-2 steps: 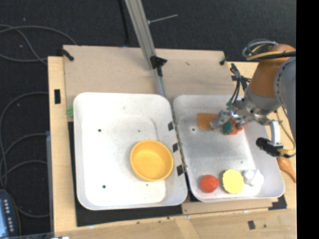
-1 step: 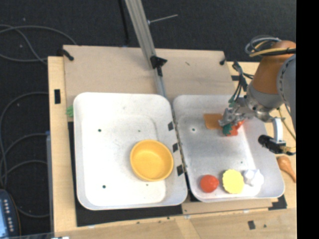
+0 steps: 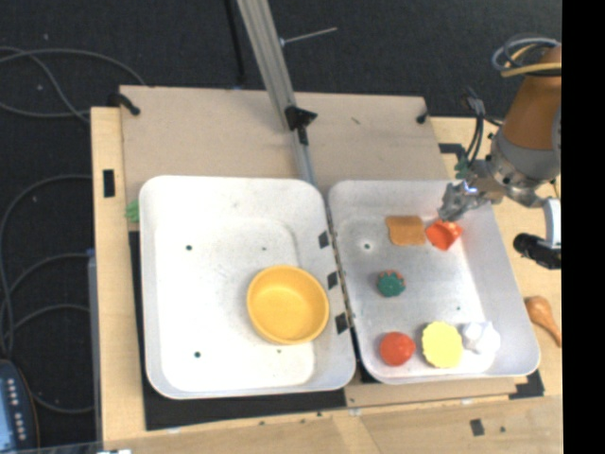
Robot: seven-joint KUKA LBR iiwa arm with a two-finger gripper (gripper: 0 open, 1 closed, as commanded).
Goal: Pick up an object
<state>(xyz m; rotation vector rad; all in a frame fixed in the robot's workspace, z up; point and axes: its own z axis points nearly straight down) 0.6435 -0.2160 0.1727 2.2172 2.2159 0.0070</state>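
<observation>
From my remote seat I saw the grey arm with its orange band [image 3: 534,102] reaching in from three o'clock, its two-finger gripper [image 3: 458,202] low over the upper right corner of the right-hand shallow white bin [image 3: 492,253]; the fingers were too small and blurred for me to judge, so I could not tell whether the jaws were spread or pressed together; a small red-orange chunky object [image 3: 443,235] lay just at the gripper's seven o'clock, very near the fingertips, though I could not tell whether they touched it; touching or nearly touching that piece, at its nine o'clock, sat a flat tan-brown rectangular piece [image 3: 406,230]; toward the bin's middle lay a small dark green lump with a reddish spot [image 3: 391,284]; along the bin's six o'clock edge sat a round red ball-like object [image 3: 397,349], a flat yellow round object [image 3: 441,344] just at its three o'clock, and a small crumpled white thing [image 3: 480,337] against the yellow one's far side; in the left-hand shallow white bin [image 3: 189,216] a yellow plastic bowl [image 3: 287,304] stood upright toward that bin's four o'clock corner, well apart from the gripper; a slanted metal rail [image 3: 269,55] rose from between the bins toward twelve o'clock.
</observation>
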